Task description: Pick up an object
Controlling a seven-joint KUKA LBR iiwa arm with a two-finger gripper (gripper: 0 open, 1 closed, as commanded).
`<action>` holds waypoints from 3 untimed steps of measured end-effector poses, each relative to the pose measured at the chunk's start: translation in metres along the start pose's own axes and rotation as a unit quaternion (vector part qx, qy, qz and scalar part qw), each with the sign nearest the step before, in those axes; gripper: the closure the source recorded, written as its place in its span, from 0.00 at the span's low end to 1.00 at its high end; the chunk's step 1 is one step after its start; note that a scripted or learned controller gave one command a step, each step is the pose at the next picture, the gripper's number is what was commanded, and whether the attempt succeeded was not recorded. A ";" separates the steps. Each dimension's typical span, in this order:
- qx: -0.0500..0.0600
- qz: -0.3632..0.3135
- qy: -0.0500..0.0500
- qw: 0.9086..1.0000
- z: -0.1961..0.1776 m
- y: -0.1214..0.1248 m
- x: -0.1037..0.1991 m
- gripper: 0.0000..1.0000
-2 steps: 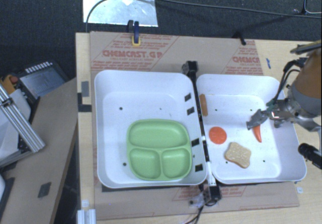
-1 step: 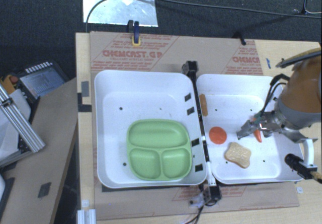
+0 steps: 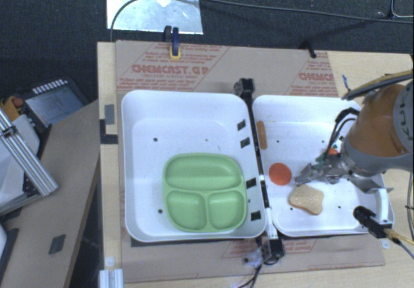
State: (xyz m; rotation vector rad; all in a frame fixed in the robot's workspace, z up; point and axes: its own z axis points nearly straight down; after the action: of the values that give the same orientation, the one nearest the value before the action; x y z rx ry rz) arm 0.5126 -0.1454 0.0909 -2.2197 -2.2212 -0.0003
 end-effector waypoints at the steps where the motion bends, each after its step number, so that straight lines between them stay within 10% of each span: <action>1: -0.002 -0.001 -0.001 1.000 -0.013 0.001 0.000 1.00; 3: -0.003 -0.001 -0.001 1.000 -0.111 0.002 -0.003 1.00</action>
State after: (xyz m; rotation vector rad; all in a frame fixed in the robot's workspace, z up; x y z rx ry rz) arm 0.5146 -0.1481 0.2019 -2.2223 -2.2281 -0.0042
